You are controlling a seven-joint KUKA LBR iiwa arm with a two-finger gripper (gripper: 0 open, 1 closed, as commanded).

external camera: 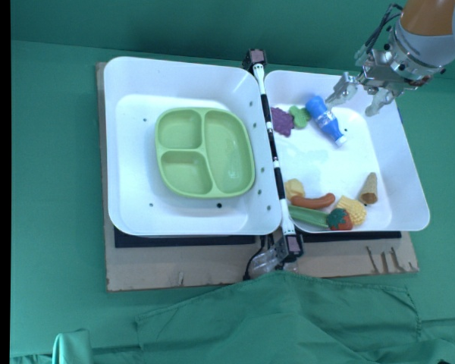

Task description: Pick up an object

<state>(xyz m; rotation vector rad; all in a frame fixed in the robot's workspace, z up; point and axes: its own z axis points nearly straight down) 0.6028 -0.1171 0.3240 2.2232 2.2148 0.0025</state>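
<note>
Blue bottle (324, 119): lying slanted in right bin (409, 203), closest target
claw (361, 92): spread wide, holding nothing, hovering just beside it
tip: I'd straddle the bottle's narrow width

Setting: robotics lab test bench | green cloth (53, 165) draped over bench and backdrop | two white bins (136, 203) on cardboard sheet (167, 275) | toy food (326, 207) as props | KUKA arm (432, 14) overhead

We are seeing open floor mid right bin (398, 165); blue bottle (324, 118) and sausage (312, 201) are crowding its ends.
</note>
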